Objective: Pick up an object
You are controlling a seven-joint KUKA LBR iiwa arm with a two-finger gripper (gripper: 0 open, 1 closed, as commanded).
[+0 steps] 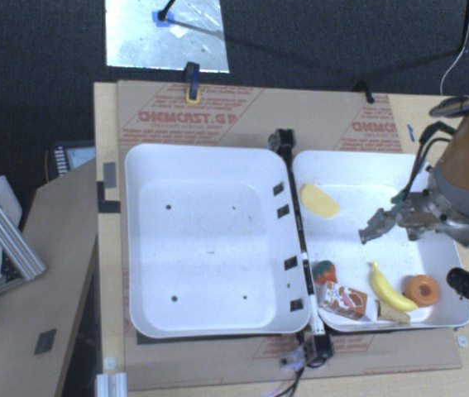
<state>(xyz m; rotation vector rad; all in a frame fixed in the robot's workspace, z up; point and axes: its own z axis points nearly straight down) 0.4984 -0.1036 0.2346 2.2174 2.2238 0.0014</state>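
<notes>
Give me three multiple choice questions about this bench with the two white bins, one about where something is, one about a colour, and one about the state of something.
1. Where does the banana lie?
A. In the left bin
B. In the right bin
C. On the cardboard outside the bins

2. What colour is the ring-shaped toy beside the banana?
A. Orange
B. Blue
C. Green

3. Where is the end effector?
A. Over the left bin
B. Over the right bin, nothing visibly between its fingers
C. Lifting the banana

Answers: 1 B, the banana sits near the right bin's front edge. 2 A, the ring is plainly orange. 3 B, it is seen over bare bin floor below the yellow piece.
</notes>
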